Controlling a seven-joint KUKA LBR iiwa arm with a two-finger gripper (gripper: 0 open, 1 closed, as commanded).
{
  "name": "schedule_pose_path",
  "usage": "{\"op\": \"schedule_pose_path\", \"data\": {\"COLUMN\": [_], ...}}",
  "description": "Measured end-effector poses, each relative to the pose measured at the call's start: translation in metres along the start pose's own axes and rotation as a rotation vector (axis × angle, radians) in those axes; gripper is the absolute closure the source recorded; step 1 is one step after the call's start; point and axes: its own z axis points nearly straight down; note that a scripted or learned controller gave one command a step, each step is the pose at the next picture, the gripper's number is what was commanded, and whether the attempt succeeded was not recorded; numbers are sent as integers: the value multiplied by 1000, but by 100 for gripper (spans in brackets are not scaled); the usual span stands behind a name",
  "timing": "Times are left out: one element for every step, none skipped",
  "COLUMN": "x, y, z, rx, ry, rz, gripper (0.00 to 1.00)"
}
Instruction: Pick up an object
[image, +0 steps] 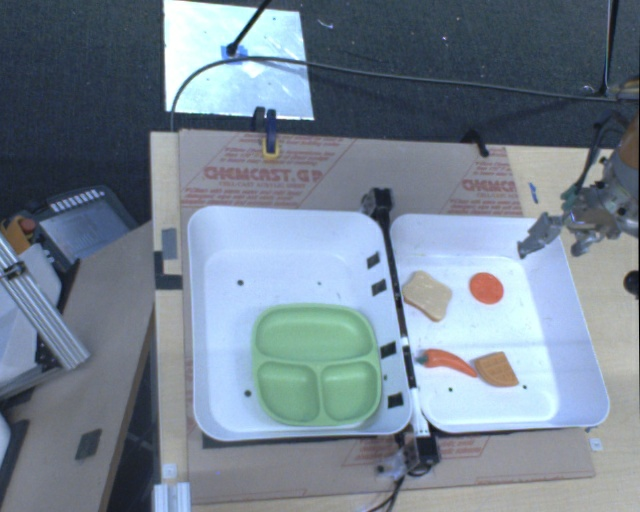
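- Two shallow white bins sit side by side on the bench, and nothing in them looks lifted, so by my reading the pick is not yet made.
- The left bin (215, 260) carries a green divided tray (315, 362) lying flat toward its near side; the tray is well apart from the arm and seems no part of the present approach.
- The right bin (560, 330) holds the likely candidates, all resting on its floor: a tan bread slice (427, 296) near the divider, an orange-red carrot (447, 362) closer to the near wall, an orange wedge-shaped piece (496, 369) just beside the carrot's right end, and a round red disc (486, 288) toward the middle.
- The gripper (535, 240) hangs over the far right corner of the right bin, at its rim, with the wrist reaching in from the right edge.
- Whether its tips are spread or pressed together I cannot tell; the end is small and blurred, and no object shows between them.
- The red disc lies nearest the gripper, yet clearly apart from it.
- What is left, as I judge it: choosing a target, descending, closing on it and lifting. That is nearly the whole task.
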Motion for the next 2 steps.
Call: {"op": "schedule_pose_path", "data": {"x": [1, 5], "y": [3, 3], "z": [-7, 35], "rx": [-12, -10], "ry": [-3, -3], "rz": [-3, -3], "gripper": [0, 0]}}
